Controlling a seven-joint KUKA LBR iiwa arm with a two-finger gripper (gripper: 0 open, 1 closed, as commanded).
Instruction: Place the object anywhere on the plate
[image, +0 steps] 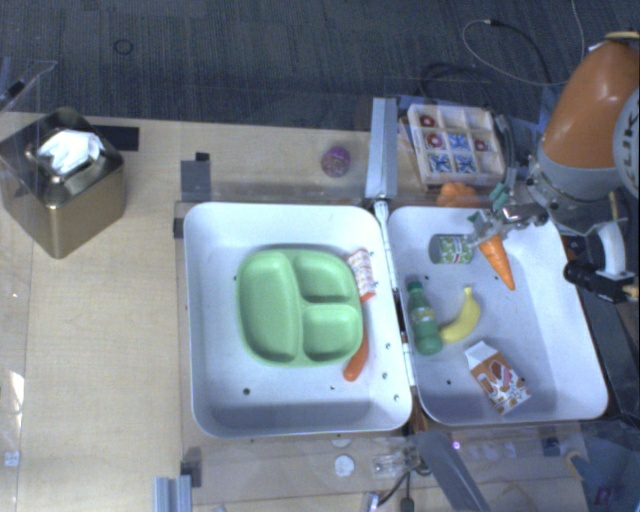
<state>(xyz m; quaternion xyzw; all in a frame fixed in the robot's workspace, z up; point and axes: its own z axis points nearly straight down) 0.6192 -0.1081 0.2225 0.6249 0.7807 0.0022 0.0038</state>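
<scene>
- The gripper (497, 222) sits at the 1 o'clock part of the right bin (575, 330), low over its upper rim area, with the arm's orange band at the far 2 o'clock corner of the view.
- A carrot (497, 259) hangs at the fingertips, its thick end up between the fingers and its point aimed toward 5 o'clock; the gripper looks closed on it, though the contact spot is small and partly shadowed.
- The carrot's long axis runs roughly 11 to 5 o'clock, tilted rather than flat on the bin floor.
- The green plate (290, 310), with 3 compartments, lies in the middle of the left bin (215, 380), well apart from the gripper at about 8 o'clock from it.
- My reading: the coming move is a carry toward 8 or 9 o'clock across the divider between the 2 bins, then a release over any compartment.
- Other things stay in the right bin: a can (452, 249) just beside the carrot at 9 o'clock, a green bottle (423, 320), a banana (462, 315) and a small carton (497, 378).
- A second orange piece (356, 360) and a wrapped packet (362, 272) rest at the plate's 3 o'clock edge.
</scene>
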